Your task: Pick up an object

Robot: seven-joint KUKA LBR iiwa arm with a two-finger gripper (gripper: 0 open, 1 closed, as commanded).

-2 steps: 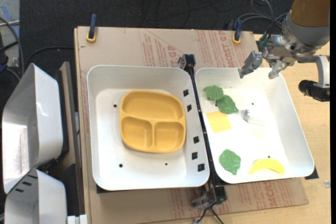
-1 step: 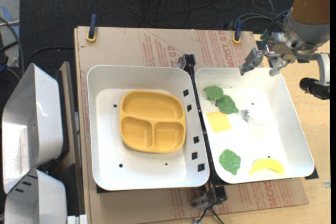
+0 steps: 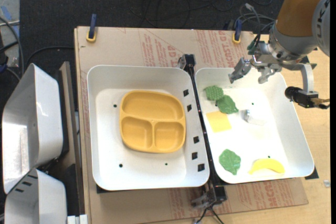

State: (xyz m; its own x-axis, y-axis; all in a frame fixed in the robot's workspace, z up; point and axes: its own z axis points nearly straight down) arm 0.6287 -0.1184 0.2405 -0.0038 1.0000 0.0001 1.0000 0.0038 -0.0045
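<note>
A banana (image 3: 266, 167) and green pieces (image 3: 229, 161) lay in the right bin (image 3: 294, 128), a yellow tray (image 3: 153, 120) in the left. Farther back, the tool (image 3: 250, 73) hovered spread wide, empty. It risked clipping the bin's rim when descending.

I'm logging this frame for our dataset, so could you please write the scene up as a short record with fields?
left bin: holds a yellow tray with three compartments
right bin: holds the small items
green pieces: two touching near the top left, one at the bottom
yellow square: below the green pair
banana: bottom right
clear item: centre, too faint to identify
gripper: open, above the bin's top edge, holding nothing
</note>
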